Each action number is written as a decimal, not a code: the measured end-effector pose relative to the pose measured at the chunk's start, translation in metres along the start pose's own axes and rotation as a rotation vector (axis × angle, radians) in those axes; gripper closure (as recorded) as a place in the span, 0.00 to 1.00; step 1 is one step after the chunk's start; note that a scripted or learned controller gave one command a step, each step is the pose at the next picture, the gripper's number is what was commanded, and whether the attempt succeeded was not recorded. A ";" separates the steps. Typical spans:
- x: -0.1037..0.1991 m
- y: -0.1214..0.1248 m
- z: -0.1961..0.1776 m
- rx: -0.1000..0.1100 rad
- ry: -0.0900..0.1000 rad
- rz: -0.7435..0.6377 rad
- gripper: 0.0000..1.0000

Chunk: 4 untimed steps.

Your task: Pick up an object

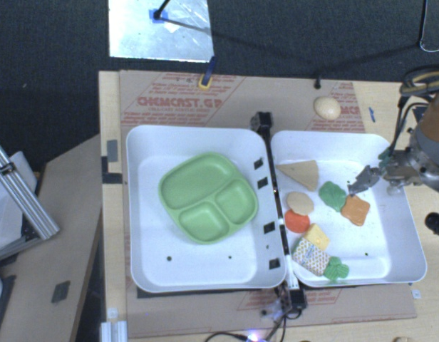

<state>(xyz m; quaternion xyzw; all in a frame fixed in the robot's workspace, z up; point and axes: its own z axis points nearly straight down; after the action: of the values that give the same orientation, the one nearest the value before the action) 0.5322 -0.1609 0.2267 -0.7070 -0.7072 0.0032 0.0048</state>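
Two bins side by side. Left bin [145, 262]: one divided tray [207, 197], lying centred. Right bin [398, 258]: my gripper [358, 184] above several small objects [321, 223] clustered at its left half. A round object [327, 107] rests behind the right bin.

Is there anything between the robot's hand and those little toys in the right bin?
Nothing visible. The hand hangs right above the green toy and orange toy, with no object between them.
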 end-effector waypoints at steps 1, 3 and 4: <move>0.001 0.003 -0.007 -0.012 -0.002 -0.003 0.00; 0.012 -0.007 0.089 -0.009 -0.001 -0.001 0.00; 0.013 -0.006 0.141 -0.010 -0.001 -0.001 0.00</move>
<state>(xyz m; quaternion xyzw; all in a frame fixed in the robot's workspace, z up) 0.5246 -0.1480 0.0861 -0.7066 -0.7076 0.0002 0.0008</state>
